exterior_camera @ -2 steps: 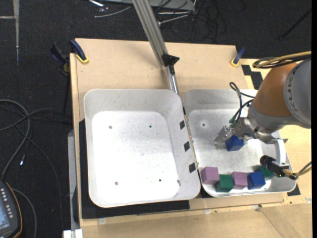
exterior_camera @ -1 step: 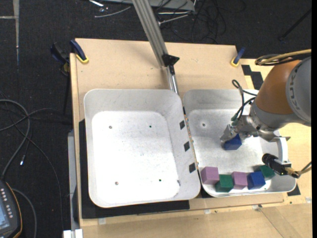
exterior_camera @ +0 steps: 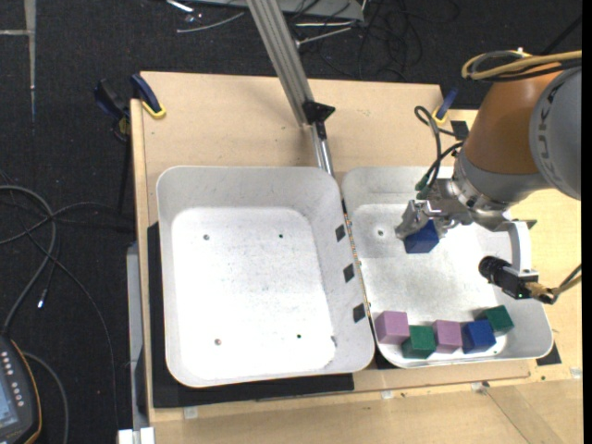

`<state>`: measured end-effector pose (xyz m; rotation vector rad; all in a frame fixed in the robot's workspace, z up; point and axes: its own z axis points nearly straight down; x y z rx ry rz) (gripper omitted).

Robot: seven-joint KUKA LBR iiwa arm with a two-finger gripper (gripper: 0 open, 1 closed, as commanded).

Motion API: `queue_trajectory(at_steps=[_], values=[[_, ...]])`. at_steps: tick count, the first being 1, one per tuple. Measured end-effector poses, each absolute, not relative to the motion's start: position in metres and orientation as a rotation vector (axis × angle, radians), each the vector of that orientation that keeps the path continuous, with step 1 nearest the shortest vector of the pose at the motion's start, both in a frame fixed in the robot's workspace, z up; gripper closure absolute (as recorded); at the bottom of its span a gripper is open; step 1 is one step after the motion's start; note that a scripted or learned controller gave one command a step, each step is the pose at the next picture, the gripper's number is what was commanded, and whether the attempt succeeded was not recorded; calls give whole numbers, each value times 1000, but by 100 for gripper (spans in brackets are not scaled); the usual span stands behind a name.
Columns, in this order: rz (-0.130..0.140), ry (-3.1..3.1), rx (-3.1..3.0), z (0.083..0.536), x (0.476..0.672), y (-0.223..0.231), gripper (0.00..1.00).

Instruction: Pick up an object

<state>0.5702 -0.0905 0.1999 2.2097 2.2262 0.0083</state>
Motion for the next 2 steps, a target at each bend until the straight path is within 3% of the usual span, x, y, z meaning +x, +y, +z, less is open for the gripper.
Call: queue_trajectory(at_steps=[1,2], values=[[8,2232,2209,205,617,-21,100],[2,2232,2212,194,622,37,100]])
